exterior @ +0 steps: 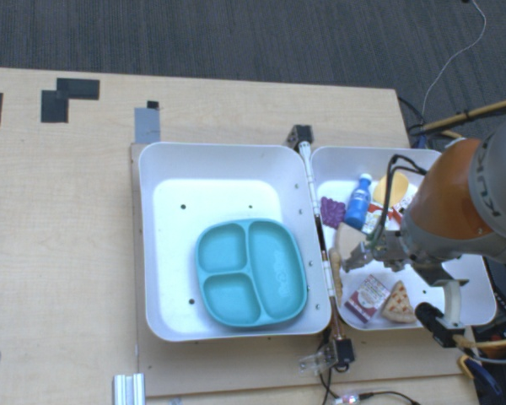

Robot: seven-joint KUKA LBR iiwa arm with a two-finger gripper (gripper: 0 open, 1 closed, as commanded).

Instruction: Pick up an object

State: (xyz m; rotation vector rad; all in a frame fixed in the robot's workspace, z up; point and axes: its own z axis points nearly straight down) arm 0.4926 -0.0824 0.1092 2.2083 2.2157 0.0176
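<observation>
The right bin (481, 310) holds several small items. A blue bottle with a white cap (358, 199) lies beside a purple piece (331, 210) and a yellow item (398, 188) near the bin's back. A white and maroon packet (367, 298) and a pizza-slice toy (397, 302) lie at the front. My gripper (367, 256) hangs low over the middle of this bin, just above the packet and in front of the bottle. The wrist covers whatever lies right under it.
The left bin (164, 192) holds a light blue divided plate (251, 271) at its front right. A thin ridge (316, 226) separates the two bins. The grey and orange arm (455, 205) covers the right bin's right half.
</observation>
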